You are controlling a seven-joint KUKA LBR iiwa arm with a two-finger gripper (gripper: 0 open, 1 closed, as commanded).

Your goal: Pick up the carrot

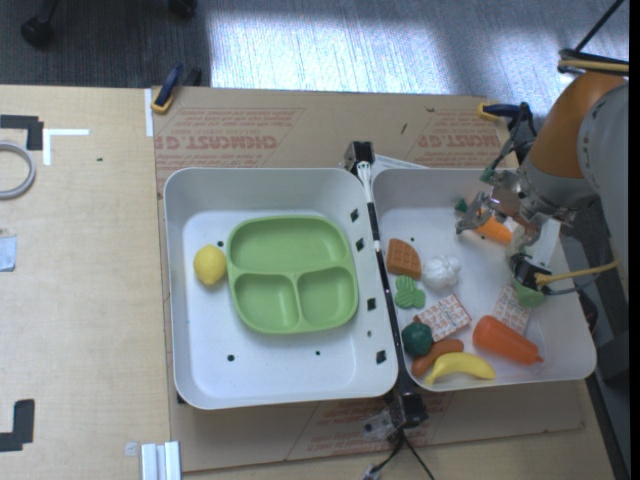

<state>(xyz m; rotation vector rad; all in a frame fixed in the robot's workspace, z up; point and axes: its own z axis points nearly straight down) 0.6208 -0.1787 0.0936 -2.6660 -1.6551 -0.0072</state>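
The metal two-finger tool (487, 220) hangs over the upper part of the right shallow white plastic bin (570, 363); a small orange piece (495, 231) shows at its tip, but how wide it is parted I cannot tell. The smooth tapered orange plastic carrot (506, 339) lies toward 6 o'clock from the tool, well apart, near the bin's lower rim, just right of a curved yellow plastic banana (462, 367). Bare white floor lies between tool and carrot. At 9 o'clock, the left white bin (190, 368) holds a green three-compartment tray (292, 273) and a round yellow lemon (209, 265).
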